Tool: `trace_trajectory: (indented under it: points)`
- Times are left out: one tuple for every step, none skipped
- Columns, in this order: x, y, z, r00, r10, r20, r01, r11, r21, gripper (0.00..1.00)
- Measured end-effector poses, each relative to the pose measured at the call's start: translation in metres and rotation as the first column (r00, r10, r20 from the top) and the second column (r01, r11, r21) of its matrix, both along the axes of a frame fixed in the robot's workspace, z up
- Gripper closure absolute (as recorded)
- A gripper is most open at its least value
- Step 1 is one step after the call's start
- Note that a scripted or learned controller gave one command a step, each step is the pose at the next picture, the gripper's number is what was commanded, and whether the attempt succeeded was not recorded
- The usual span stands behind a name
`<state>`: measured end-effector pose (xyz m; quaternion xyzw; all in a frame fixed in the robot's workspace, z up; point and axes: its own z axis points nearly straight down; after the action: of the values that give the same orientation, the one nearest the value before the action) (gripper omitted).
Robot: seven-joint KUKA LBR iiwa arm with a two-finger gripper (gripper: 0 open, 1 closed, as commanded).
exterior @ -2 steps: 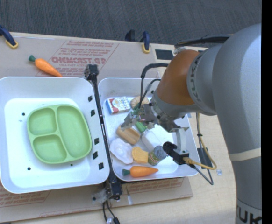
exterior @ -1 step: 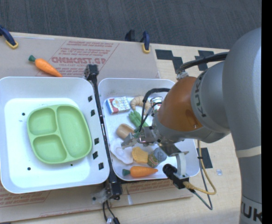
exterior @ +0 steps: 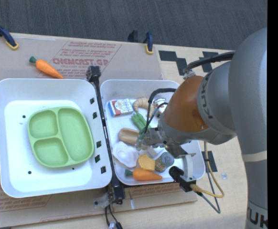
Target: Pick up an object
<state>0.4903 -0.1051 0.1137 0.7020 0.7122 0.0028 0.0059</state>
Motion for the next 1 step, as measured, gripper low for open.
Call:
trace_trajectory:
  points:
    - [0.0412,0.0639,0.1193,1.000,-0.007,-0.011,0.007,1.000,0.005,1.00]
